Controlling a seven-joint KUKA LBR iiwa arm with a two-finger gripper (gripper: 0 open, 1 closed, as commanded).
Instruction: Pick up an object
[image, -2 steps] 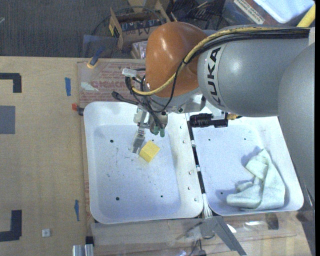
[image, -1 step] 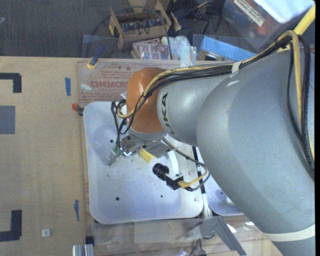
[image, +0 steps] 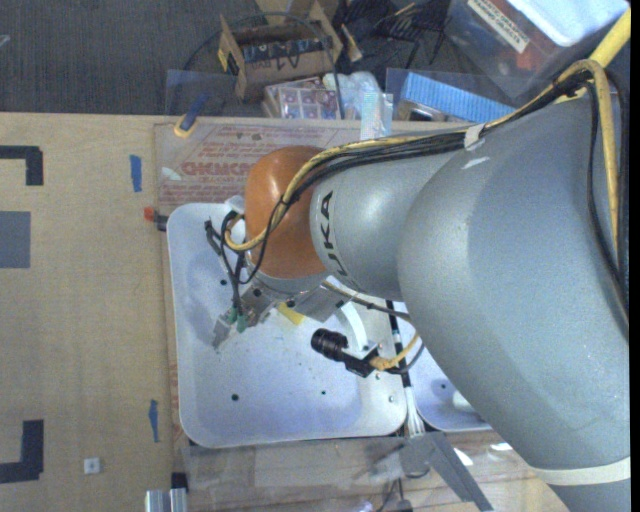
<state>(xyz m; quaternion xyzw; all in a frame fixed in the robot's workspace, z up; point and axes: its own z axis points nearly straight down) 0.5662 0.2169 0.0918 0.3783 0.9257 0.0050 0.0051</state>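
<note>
The gripper (image: 228, 326) is seen low over the left part of the left bin (image: 290, 410); whether it is spread or closed, or holds anything, cannot be told. A small yellow object (image: 291, 316) is glimpsed just right of it, partly hidden under the arm (image: 480, 260). Bare bin floor is seen toward the near rim, with a black cylinder (image: 331, 345) hanging on the right.

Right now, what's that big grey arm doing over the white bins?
The grey KUKA arm reaches in from the right and hangs low over the left white bin. Its gripper sits close to the bin floor near the bin's left side. A small green and yellowish thing shows at the fingertips, but the view is too small to tell whether it is a picked object or part of the tool. The arm's bulk covers much of the right bin.
</note>
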